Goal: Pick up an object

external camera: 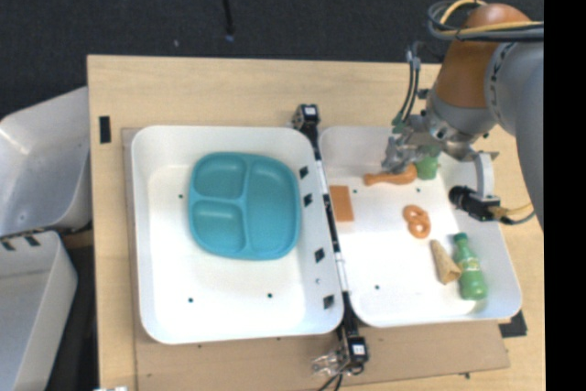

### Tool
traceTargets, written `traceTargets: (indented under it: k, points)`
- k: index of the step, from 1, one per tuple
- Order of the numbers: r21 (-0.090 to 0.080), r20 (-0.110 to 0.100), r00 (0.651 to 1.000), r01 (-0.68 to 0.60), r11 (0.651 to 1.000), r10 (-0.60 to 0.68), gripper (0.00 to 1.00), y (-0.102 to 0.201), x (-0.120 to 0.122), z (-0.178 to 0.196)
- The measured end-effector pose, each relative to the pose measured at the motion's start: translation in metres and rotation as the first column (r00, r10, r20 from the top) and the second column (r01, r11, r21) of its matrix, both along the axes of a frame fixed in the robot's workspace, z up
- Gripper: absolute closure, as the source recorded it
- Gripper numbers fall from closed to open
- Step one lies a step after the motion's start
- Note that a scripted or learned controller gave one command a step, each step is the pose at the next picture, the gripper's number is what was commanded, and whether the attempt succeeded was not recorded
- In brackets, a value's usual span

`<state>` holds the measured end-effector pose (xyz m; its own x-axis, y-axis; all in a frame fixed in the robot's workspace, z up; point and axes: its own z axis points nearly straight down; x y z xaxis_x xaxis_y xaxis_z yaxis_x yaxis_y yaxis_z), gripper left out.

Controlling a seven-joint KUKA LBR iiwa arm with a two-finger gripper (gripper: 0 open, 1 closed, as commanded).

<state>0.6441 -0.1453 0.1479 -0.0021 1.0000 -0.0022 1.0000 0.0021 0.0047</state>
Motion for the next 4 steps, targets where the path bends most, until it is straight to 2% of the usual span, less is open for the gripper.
traceTargets:
  k: [2, 4]
  points:
    - [0.001, 0.002, 1.0, -0.001, 1.0, 0.001, 1.0, -0.002, 0.002, 0.098]
    - [0.002, -0.002, 1.0, -0.004, 1.0, 0.004, 1.0, 0.095, 0.01, 0.115]
